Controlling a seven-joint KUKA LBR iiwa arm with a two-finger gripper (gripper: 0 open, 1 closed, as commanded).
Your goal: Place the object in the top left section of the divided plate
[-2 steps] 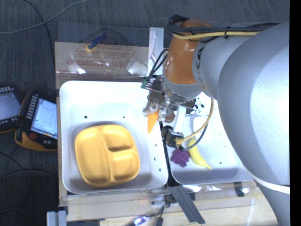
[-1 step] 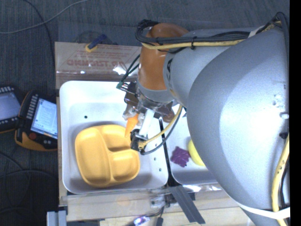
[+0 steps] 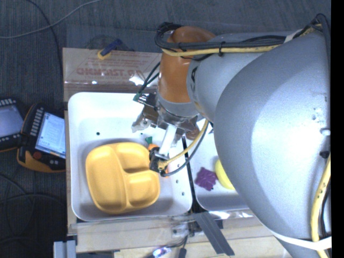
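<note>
As I watched from the overhead camera, the yellow divided plate (image 3: 121, 179) lay nearest me, in the front half of the left white bin (image 3: 97, 112) on the worktop. In the right bin (image 3: 208, 199), a small purple object (image 3: 206, 178) lay near the wall shared by the two bins. Just past it was a rounded yellow object (image 3: 221, 172), partly hidden under the grey arm (image 3: 269, 117).

A little farther back, a small green-and-orange item (image 3: 149, 141) sat in the left bin, right at the plate's far right rim. It was too small for me to name, and I could not tell whether it touched the plate. The pincer (image 3: 152, 125) hung just above and behind that item, over the middle of the left bin. I could not tell whether the pincer was apart or together, or whether it held anything. Above it rose the wrist's orange band (image 3: 177, 74).

Behind the bins lay a flat sheet of cardboard with red print (image 3: 107, 71), and a small blue-and-yellow thing (image 3: 110, 48) rested at its far edge. Off to the left, on the dark floor, lay a teach pendant (image 3: 45, 138) with its screen lit.
</note>
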